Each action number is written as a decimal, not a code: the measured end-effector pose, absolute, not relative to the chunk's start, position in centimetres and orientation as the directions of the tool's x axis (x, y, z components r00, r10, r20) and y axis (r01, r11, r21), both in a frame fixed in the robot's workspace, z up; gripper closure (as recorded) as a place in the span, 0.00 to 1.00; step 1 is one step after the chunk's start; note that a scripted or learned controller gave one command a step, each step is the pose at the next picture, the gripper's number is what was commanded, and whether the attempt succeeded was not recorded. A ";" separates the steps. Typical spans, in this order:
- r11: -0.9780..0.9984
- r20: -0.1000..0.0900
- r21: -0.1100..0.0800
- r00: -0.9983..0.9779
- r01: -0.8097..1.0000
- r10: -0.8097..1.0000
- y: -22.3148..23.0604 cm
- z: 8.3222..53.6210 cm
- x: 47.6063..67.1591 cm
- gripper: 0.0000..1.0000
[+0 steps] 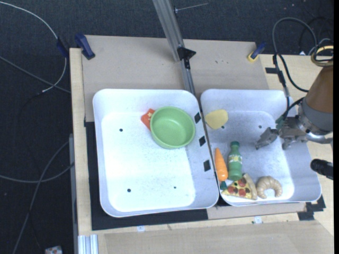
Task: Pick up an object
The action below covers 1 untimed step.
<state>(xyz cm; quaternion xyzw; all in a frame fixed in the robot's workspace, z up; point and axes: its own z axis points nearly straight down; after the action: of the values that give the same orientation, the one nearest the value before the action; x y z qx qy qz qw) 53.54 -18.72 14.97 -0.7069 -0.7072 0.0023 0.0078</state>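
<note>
My gripper (274, 143) hovers over the right side of the right bin (249, 100), fingers spread open with nothing between them. Left of it and nearer the front stands a green bottle (234, 162), and beside that lies an orange carrot (220, 164). A pizza slice (239, 188) and a croissant (269, 186) lie at that bin's front edge. A pale yellow piece (216, 118) rests at its back left. In the left bin (137, 189) a green bowl (171, 126) sits partly over a red-orange object (146, 118).
A slanted metal pole (170, 25) comes down to the gap between the bins. Black cables (286, 52) hang near the arm at the right. Blue and yellow clamps (83, 45) mark the board's back corners.
</note>
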 end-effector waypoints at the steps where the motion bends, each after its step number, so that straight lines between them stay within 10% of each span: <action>1: 0.000 0.009 -0.016 0.000 1.000 1.000 -18.6 9.5 53.3 0.00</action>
<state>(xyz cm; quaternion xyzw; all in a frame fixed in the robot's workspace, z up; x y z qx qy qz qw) 53.33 -18.56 9.48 -0.7071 -0.7070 0.0026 0.0089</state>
